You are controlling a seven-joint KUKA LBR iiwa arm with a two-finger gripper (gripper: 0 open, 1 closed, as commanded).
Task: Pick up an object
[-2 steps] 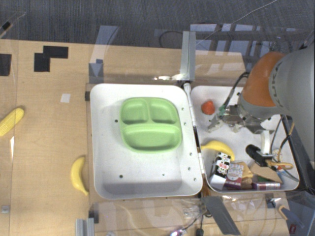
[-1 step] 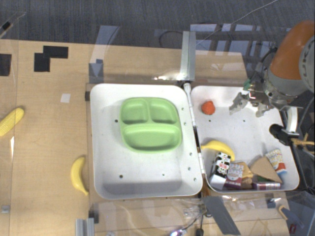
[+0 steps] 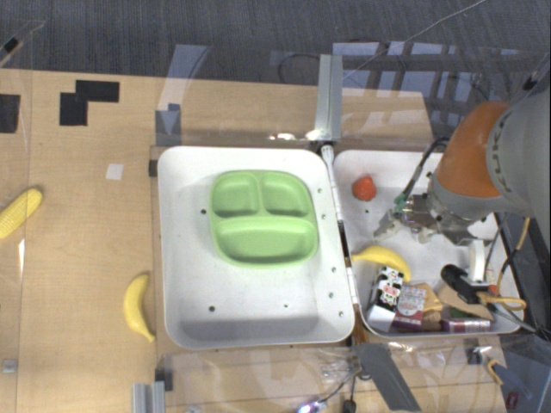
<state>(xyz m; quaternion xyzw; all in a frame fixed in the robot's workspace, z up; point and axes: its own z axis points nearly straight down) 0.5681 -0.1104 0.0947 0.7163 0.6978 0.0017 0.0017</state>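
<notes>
Yellow curved banana (image 3: pixel 380 257) lies in the right white shallow bin (image 3: pixel 389 167), near that bin's left wall and roughly midway along it. Its long axis runs left to right across the view, with a slight slope down toward the right. The back of its curve arches toward the far side of the bin and both tips turn toward the near side. Its right tip reaches a cluster of packages at the near end of the bin, where a small black-and-white printed box (image 3: pixel 392 284) sits just beside it.

The 1 grey arm enters from the right, its orange band (image 3: pixel 467 158) above the bin's right half, and bends down and leftward. The gripper (image 3: pixel 392 222) hangs over the middle of the right bin, just beyond the banana and apart from it, with nothing visibly held. Whether it is wide or narrow cannot be told.

A small red rounded object (image 3: pixel 365 188) rests farther back in the same bin, apart from the gripper. The left white shallow bin (image 3: pixel 185 304) holds a light green plastic plate with 3 compartments (image 3: pixel 263 217), lying flat near its middle. On the wooden bench (image 3: pixel 77 256) left of the 2 bins lies a second yellow banana (image 3: pixel 138 306).
</notes>
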